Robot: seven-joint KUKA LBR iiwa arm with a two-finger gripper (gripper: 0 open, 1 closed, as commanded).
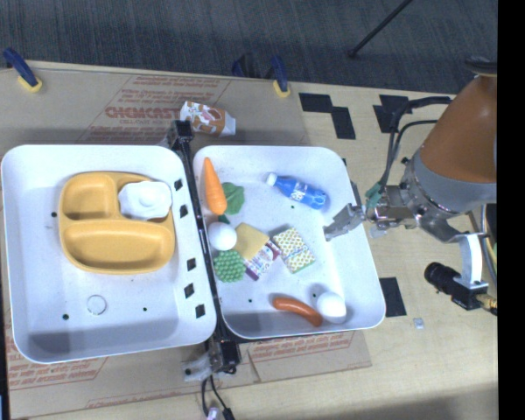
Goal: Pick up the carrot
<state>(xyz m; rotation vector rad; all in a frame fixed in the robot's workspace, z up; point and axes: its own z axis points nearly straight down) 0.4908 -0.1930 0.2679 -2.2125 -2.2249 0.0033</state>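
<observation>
Locate the gripper (346, 220) first: it hangs over the right rim of the right bin (354, 261), and you cannot tell from this view whether it is open or closed. Nothing is seen held in it. Nearest to it, just inward, lies the blue bottle (299, 192), with a patterned packet (294, 249) slightly nearer the camera. Farther across the bin from the gripper, against the opposite wall, lies the carrot (213, 187), its tip pointing away from the camera and its lower end touching a green leafy item (232, 198). A white egg (222, 236) sits just below it.

Judge the step in hand as the approach: the carrot is untouched and well apart from the gripper. The next move calls for travel across the bin, passing over the bottle, then a descent aligned across the carrot's narrow width. Expect crowding from the bin wall and the leafy item.
</observation>
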